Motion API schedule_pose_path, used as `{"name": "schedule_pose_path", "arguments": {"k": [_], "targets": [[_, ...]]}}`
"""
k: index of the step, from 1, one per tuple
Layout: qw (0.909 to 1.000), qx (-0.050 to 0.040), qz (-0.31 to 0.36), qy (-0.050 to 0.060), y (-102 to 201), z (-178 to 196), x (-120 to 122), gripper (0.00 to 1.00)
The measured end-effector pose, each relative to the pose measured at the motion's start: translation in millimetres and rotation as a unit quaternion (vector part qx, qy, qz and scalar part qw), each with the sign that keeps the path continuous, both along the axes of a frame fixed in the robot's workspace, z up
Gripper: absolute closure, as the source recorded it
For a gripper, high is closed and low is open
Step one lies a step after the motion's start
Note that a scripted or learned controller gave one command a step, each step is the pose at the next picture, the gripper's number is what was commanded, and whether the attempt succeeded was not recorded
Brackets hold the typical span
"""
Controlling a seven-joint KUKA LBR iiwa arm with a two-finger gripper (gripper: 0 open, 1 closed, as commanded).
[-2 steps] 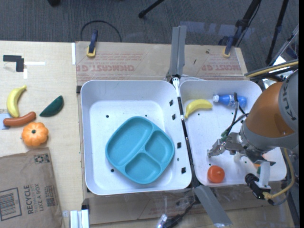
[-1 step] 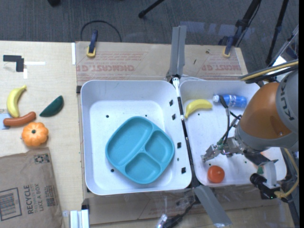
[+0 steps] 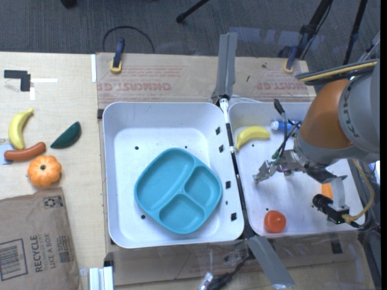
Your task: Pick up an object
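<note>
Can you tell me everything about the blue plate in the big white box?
The blue plate is a light-blue tray, plastic by its look, with rounded corners and three sunken sections: one long and two smaller. It lies flat, right side up and turned at an angle, on the floor of the left bin, toward its near side. Its sections hold nothing.

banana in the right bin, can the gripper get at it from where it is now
Probably yes. The banana lies alone near the right bin's upper left corner, with bare floor between it and the gripper; the nearby wall might crowd a finger.
</note>
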State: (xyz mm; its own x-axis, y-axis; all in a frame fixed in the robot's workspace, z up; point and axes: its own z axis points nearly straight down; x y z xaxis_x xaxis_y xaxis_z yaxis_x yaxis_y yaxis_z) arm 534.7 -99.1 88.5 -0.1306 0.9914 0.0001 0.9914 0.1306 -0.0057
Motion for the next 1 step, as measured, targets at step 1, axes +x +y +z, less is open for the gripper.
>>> {"name": "schedule_pose_path", "arguments": {"k": [1], "targets": [[0.9991, 0.0012, 0.043, 0.001, -12.0, -0.3, -56.4, 0.00]]}}
